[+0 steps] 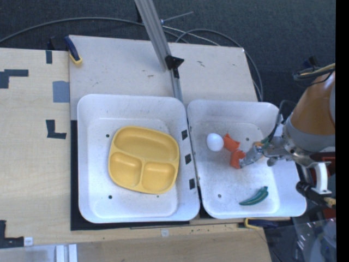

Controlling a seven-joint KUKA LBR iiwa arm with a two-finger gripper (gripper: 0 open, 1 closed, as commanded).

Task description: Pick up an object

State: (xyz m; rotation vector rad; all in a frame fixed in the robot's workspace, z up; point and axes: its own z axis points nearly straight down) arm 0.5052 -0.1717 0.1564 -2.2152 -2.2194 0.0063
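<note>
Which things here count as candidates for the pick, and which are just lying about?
Job in hand:
- hand, low in the right bin
- orange object, right beside the hand
- white ball
- green object

Lying about:
- yellow divided plate in the left bin
- blue-and-yellow clamp on the bench

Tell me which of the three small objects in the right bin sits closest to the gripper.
The orange piece, right at the gripper; the white ball and green object lie farther off.

Even, bright overhead light washes out the white bins (pixel 136 103), leaving only faint, soft shadows. The picture is slightly soft and grainy, blurrier toward the bench's right edge.
</note>
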